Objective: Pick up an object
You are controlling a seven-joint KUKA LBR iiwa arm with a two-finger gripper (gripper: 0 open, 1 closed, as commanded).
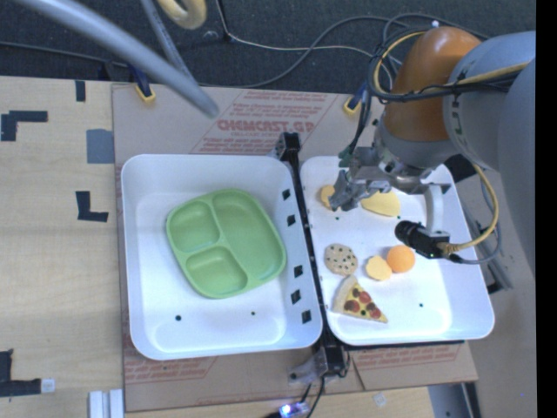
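Left bin (139, 233): shallow white plastic bin, holding 1 light green plastic tray (225, 243) with 3 compartments, lying tilted near its middle.
Under the bins: brown cardboard sheet (252, 124) with red printing, on a pale wooden bench top (52, 259).
Bench markings: black tape pieces (87, 207) on the wood at left.
Background: dark carpet (287, 16) crossed by black cables (261, 75).

The claw (342, 197) partly covers a yellow piece (326, 198); whether it grips it cannot be told.
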